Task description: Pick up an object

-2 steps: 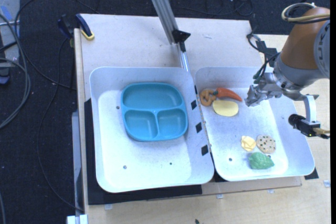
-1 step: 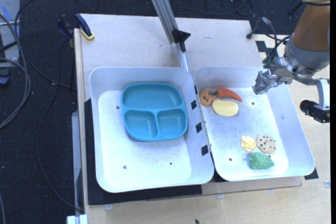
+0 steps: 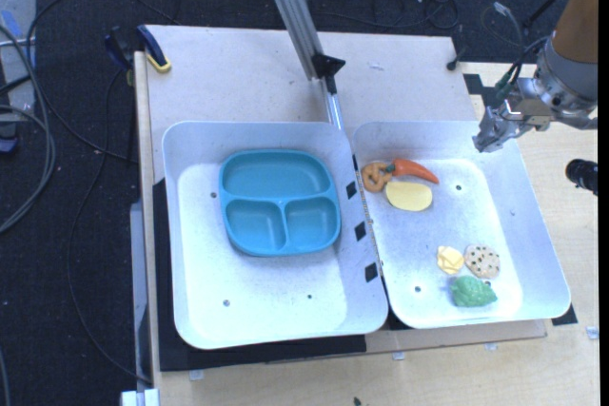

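Objects for picking all lie in the right bin (image 3: 533, 233), none between the tool's fingers. Nearest the lower edge of the frame: green lumpy piece (image 3: 473, 292), lower right of the bin floor. Just above it, touching or nearly so: round speckled cookie (image 3: 482, 261), with a small yellow piece (image 3: 450, 258) just left of the cookie. Farther up, toward the bin's upper left: pale yellow oval piece (image 3: 409, 196), with an orange carrot (image 3: 416, 169) just above it and a brown pretzel (image 3: 377, 175) at the carrot's left end.

Left bin (image 3: 190, 299) holds one blue tray (image 3: 281, 202) with three compartments, one long at the top, two smaller below; nothing seen in them.

No readable writing or labels on any item.

Tool (image 3: 487, 138) is at the upper right, over the top right rim of the right bin, well apart from all items. Finger spacing: cannot tell.

Both bins sit on the table (image 3: 238, 71).
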`<state>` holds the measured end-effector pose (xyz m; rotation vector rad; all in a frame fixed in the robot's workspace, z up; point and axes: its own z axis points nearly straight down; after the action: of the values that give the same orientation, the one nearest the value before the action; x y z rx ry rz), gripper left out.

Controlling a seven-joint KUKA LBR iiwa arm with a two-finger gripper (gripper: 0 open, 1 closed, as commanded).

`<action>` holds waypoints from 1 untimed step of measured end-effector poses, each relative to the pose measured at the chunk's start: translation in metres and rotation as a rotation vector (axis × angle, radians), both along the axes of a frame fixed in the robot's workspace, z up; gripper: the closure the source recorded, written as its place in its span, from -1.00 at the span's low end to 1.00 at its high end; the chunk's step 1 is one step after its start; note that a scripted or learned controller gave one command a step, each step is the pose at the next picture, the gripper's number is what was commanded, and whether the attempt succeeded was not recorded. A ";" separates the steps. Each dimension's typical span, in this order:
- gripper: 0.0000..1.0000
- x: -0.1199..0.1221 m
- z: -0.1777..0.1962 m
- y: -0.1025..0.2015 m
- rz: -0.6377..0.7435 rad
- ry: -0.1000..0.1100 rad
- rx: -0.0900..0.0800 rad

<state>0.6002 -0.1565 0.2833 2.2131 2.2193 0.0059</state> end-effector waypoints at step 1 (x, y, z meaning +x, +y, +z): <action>1.00 0.014 -0.005 0.043 0.003 0.005 0.002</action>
<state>0.6147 -0.1132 0.2786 2.2132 2.2270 0.0027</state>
